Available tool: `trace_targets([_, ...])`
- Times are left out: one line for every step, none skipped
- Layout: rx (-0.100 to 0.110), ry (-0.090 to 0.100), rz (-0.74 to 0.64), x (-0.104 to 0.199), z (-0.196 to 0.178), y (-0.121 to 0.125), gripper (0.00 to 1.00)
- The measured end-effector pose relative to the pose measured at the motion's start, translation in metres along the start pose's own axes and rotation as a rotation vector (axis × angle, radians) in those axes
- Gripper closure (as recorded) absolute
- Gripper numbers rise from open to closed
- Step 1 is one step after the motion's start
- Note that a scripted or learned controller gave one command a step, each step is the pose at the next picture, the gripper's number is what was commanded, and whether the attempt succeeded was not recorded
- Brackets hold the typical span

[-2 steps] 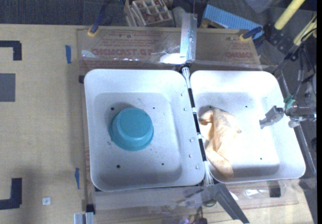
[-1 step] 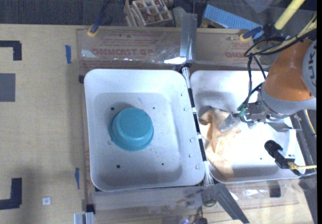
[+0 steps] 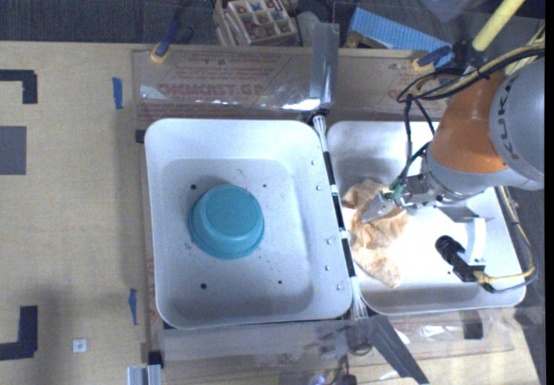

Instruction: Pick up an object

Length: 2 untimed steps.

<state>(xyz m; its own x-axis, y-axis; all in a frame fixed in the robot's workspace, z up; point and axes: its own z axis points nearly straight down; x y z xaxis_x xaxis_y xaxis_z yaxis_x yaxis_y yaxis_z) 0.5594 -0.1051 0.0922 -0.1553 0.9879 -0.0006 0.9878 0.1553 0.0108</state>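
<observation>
The fingers (image 3: 378, 208) are down in the right bin (image 3: 381, 143), their tips buried in the crumpled tan cloth (image 3: 379, 236), so their spread cannot be told. The cloth bunches directly beneath and below them; a blue bowl (image 3: 227, 221) sits well off to their left in the left bin (image 3: 173, 150).

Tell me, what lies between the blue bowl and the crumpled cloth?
In the camera view, the two bins' adjoining rims separate the blue bowl from the crumpled cloth.
</observation>
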Motion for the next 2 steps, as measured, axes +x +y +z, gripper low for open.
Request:
trace_targets([-0.008, 0.000, 0.003, -0.001, -0.011, 0.002, 1.00])
trace_targets([0.010, -0.001, -0.083, 0.022, -0.171, 0.037, 1.00])
